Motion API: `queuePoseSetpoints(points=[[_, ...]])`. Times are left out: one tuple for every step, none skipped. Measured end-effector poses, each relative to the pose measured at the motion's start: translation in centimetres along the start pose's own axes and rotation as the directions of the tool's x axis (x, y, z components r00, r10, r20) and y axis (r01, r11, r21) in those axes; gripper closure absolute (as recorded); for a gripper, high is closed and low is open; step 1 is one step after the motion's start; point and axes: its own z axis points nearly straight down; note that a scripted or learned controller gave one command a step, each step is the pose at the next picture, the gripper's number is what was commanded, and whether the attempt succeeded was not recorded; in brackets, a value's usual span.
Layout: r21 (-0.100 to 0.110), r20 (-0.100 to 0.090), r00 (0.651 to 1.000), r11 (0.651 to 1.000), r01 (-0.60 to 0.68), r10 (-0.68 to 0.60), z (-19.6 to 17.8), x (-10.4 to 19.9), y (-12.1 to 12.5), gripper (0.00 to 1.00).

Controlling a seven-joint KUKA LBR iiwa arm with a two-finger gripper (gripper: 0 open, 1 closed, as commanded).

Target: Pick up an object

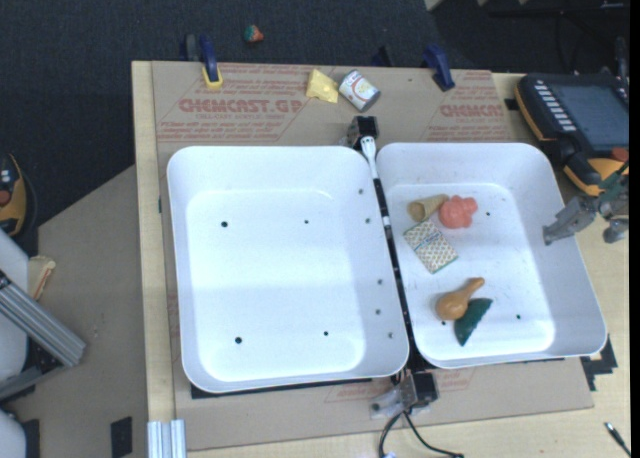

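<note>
The gripper (pixel 572 218) is hovering over the right bin's (pixel 520 171) right rim, well apart from the pink object (pixel 458 212). Whether its jaws are apart cannot be told.

We note the pincer (pixel 568 223) over the right bin's (pixel 535 161) right rim; pink toy (pixel 459 212), patterned pouch (pixel 431 246), orange figure (pixel 459 298) lie inside.
</note>
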Motion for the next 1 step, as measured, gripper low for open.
queuePoseSetpoints(points=[[-0.004, 0.002, 1.0, 1.0, 0.001, -0.001, -1.09, -0.03, 0.07, 1.0]])
